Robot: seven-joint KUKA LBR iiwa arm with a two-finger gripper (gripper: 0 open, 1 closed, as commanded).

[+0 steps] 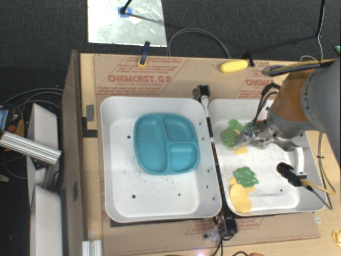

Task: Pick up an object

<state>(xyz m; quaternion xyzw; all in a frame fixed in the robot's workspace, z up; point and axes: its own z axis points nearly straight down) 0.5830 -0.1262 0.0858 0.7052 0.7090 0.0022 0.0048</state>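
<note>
While the gripper (246, 138) sat low in the right bin (277, 193), against the green object (230, 133) by that bin's left wall, presumably to grasp it, its open-or-closed state could not be told.

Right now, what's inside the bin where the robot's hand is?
The right bin holds an upper green toy, a lower green toy next to yellow pieces, and the gripper. The arm hides the bin's upper right corner.
</note>
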